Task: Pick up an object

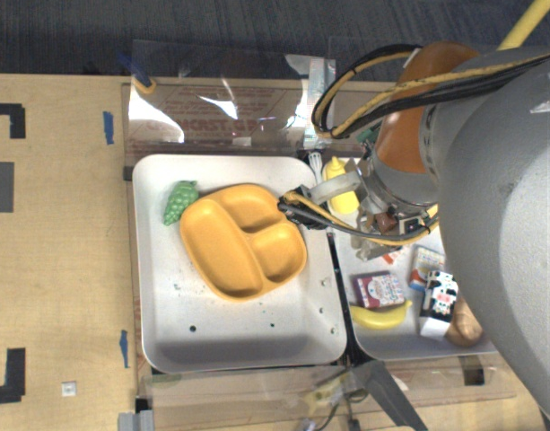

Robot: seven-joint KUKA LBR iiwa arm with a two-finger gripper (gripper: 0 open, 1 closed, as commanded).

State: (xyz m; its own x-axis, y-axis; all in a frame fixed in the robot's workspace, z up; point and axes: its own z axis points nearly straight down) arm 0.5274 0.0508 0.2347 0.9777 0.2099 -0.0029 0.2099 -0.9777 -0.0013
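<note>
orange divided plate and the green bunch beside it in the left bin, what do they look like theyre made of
The orange divided plate looks like moulded plastic with a smooth, slightly matte finish: uniform colour, rounded compartment walls, soft highlights. The green bunch at its upper left looks like a plastic or rubber toy, perhaps grapes: a bumpy, evenly green surface, though it is too small to be sure. Both lie in the left white bin, seemingly glossy plastic.
</note>
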